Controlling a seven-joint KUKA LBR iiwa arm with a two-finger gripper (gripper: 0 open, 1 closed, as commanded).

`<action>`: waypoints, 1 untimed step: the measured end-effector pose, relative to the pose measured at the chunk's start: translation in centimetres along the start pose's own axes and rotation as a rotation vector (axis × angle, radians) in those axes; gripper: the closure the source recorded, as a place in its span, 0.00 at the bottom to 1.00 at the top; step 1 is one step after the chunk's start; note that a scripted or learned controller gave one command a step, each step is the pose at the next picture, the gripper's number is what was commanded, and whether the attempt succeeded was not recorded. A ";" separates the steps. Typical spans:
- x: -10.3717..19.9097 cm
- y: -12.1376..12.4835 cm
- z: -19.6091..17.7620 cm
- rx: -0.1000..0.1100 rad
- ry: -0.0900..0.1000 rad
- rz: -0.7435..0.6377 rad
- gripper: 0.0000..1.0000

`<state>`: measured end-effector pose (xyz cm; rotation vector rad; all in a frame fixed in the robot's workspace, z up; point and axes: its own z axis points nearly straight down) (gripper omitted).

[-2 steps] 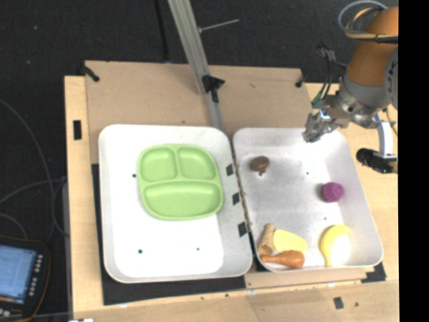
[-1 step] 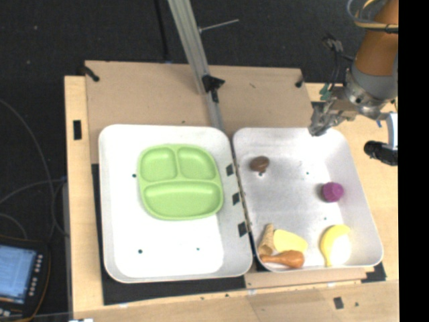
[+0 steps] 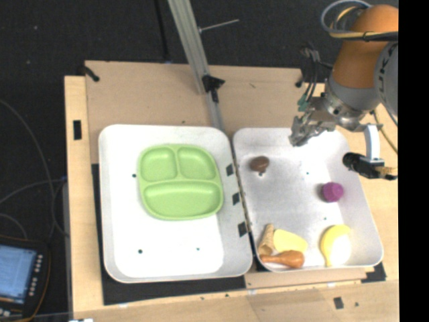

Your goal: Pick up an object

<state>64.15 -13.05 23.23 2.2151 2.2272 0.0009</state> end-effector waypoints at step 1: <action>5.0 -1.4 0.8 0.001 0.001 0.000 1.00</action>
